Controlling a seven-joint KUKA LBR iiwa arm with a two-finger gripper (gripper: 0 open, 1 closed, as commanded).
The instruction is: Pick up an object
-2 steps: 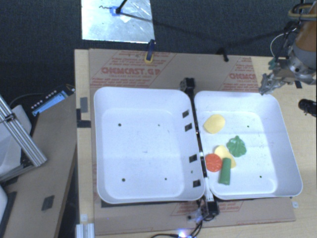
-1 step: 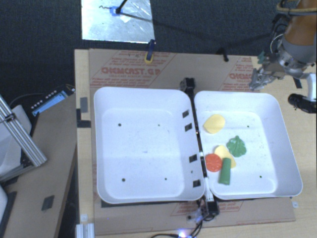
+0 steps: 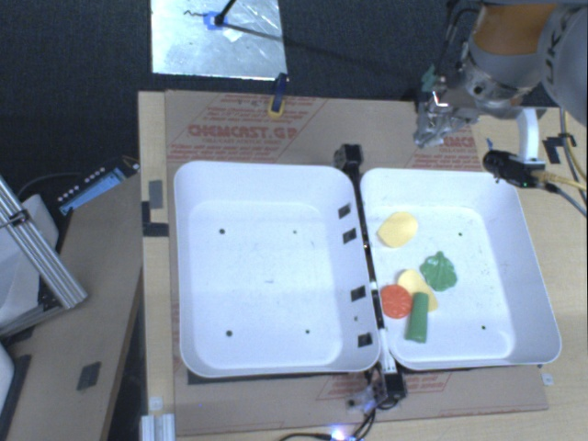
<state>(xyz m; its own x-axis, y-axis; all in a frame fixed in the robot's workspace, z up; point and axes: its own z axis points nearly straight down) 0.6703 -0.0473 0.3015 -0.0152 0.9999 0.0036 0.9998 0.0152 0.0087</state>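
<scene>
Right-hand bin contents: four small toy-like pieces lie in the right shallow white plastic bin (image 3: 514, 246), all in its left half.
Pale piece: a pale yellow rounded lump (image 3: 398, 230) lies nearest the divider, toward the far side, apart from the rest.
Green leafy piece: a dark green ruffled, leaf-shaped piece (image 3: 438, 271) lies nearer the bin's middle, touching the cluster below it.
Yellow piece: a second yellow rounded piece (image 3: 415, 287) sits partly hidden between its neighbours.
Red piece: an orange-red round disc (image 3: 396, 301) lies just beside the divider, touching the yellow piece.
Green stick: a green short cylinder (image 3: 419, 319) lies lengthwise toward the near wall, its far end against the yellow piece.
Left-hand bin: the left shallow white plastic bin (image 3: 266, 265) adjoins the right one along a black hinged strip (image 3: 358, 246).
Gripper: the grey two-finger gripper (image 3: 432, 127) hangs beyond the far rim of the right bin, over the brown printed cardboard sheet (image 3: 243, 122); nothing sits between its fingers; how wide they stand cannot be told.
Arm: the grey arm with orange band (image 3: 519, 16) enters at the upper right.
Surroundings: a silver foil-like square (image 3: 216, 26) lies on the dark floor beyond the bench.
</scene>
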